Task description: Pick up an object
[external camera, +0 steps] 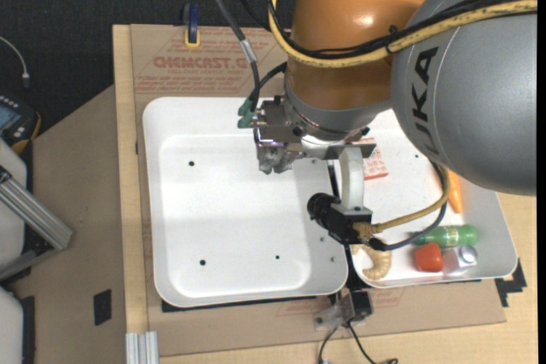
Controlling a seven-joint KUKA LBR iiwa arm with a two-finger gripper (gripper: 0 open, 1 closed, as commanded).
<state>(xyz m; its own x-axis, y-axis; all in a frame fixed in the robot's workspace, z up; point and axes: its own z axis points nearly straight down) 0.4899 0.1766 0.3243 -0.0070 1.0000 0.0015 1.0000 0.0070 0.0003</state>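
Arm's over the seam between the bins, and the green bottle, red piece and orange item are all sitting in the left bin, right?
Not quite. The camera view shows the green bottle, red piece and orange item in the right bin, not the left bin. The arm is over the seam.

**Left bin open, right bin crowded**

The left bin (pixel 222 217) offers a bare floor to pass over. In the right bin (pixel 478 268), a green bottle (pixel 444 236), red object (pixel 429 257) and tan piece (pixel 378 262) crowd the near corner beneath the arm (pixel 444 72).
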